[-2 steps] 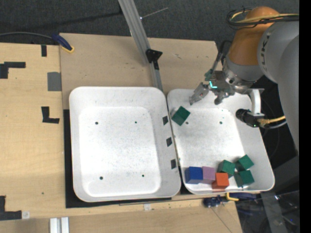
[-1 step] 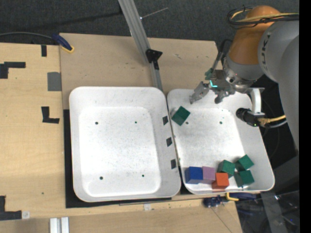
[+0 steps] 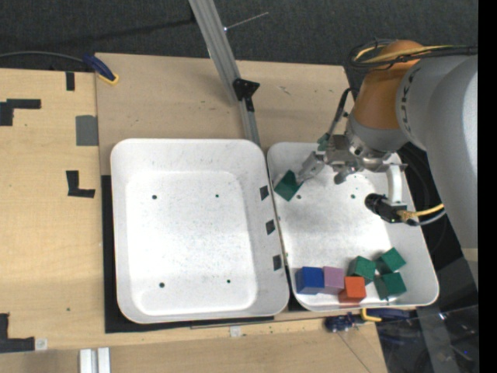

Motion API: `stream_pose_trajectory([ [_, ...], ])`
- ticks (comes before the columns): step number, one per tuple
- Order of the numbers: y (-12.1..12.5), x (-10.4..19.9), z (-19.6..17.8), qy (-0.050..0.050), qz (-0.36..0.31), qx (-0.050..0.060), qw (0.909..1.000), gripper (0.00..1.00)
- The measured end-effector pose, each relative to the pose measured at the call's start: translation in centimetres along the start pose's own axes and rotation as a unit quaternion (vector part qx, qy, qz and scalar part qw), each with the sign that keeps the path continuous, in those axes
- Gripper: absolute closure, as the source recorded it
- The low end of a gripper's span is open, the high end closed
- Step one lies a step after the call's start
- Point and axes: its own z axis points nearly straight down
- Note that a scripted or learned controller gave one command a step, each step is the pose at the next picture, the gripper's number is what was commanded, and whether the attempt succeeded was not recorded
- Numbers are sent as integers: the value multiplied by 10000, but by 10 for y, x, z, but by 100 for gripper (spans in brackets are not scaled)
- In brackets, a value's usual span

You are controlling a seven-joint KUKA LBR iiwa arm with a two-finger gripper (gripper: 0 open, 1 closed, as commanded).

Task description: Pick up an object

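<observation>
A: Green, that block (image 3: 288, 185) at the end of the gripper (image 3: 297, 179): a small dark green cube, tilted on a corner, sitting over the upper left part of the right bin (image 3: 326, 224), close to the wall it shares with the left bin (image 3: 186, 228).

B: Is it between the fingers?

A: The slim grey fingers (image 3: 309, 167) run down and to the left straight onto it, and the block sits at their tips. They look closed around it, drawn narrow, though the tips are too small to see cleanly.

B: And the arm?

A: It comes in from the right. The grey body fills the upper right, the orange band (image 3: 382, 92) sits above the wrist, and the wrist hangs over the top of the right bin with the fingers angled towards the divide.

B: What else is in that bin?

A: A cluster along the bottom edge: a blue cube (image 3: 310, 279), a lilac block (image 3: 334, 277), an orange cube (image 3: 354, 287) and three green blocks (image 3: 384, 272), all well apart from the held one.
</observation>
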Motion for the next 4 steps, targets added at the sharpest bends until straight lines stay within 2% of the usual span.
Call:
stream_pose_trajectory([
  [1, 6, 0, 18, -14, -8, -125, 9999, 0],
  [2, 7, 1, 9, -1, -13, -128, 9999, 100],
  [3, 7, 6, -54, 0, -10, -62, 10000, 100],
  [4, 7, 6, -103, -1, -7, -61, 10000, 100],
])
